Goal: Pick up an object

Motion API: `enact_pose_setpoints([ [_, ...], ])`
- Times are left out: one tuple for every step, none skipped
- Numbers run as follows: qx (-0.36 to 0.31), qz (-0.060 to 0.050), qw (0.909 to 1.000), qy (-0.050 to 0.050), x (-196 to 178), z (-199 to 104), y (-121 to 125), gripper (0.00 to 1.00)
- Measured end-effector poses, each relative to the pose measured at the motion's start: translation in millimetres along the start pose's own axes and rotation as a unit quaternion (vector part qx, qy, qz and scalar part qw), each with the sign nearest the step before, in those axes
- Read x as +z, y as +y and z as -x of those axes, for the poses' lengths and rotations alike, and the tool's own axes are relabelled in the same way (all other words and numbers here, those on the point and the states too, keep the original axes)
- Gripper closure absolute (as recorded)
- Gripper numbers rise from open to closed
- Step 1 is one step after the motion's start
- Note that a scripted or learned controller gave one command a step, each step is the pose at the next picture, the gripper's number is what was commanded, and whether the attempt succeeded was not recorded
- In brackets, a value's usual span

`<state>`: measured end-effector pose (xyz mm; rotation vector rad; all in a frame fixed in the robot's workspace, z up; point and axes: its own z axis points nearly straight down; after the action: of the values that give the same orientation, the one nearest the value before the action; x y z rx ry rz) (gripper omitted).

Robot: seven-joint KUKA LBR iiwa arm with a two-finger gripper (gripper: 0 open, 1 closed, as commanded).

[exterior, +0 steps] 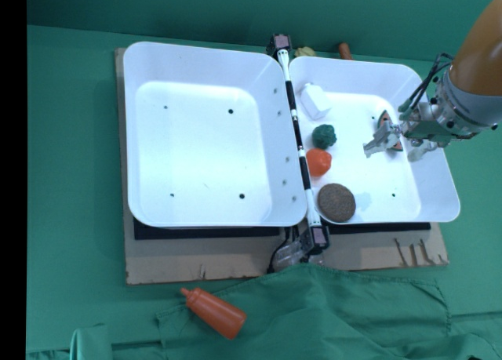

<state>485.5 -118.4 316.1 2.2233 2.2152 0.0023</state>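
Note:
The right bin (pixel 439 194) holds a white block (pixel 315 100), a dark green lumpy piece (pixel 324 136), an orange-red piece (pixel 318 161) and a brown round disc (pixel 336 202). A small red-brown object (pixel 384 121) lies near the bin's right side. My gripper (pixel 396 145) hangs over that side, just in front of the small red-brown object, partly covering it. Its fingers (pixel 378 145) stand apart, open, and I see nothing lifted between them.
The left bin (pixel 133 115) sits beside the right one, with a black-and-white divider bar (pixel 296 135) between them. An orange bottle (pixel 214 313) lies on the green cloth in front. Small items (pixel 343 50) sit behind the right bin.

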Motion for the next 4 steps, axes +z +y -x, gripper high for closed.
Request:
enact_pose_setpoints([
  [-0.001, 0.004, 1.0, -0.001, -55, 2, -2, 0.0],
  [0.0, -0.005, 1.0, 0.001, 48, -11, -7, 0.0],
  [-0.002, 0.004, 1.0, -0.001, 39, 6, 88, 0.0],
  [0.002, -0.004, 1.0, 0.0, 101, 18, 57, 0.0],
])
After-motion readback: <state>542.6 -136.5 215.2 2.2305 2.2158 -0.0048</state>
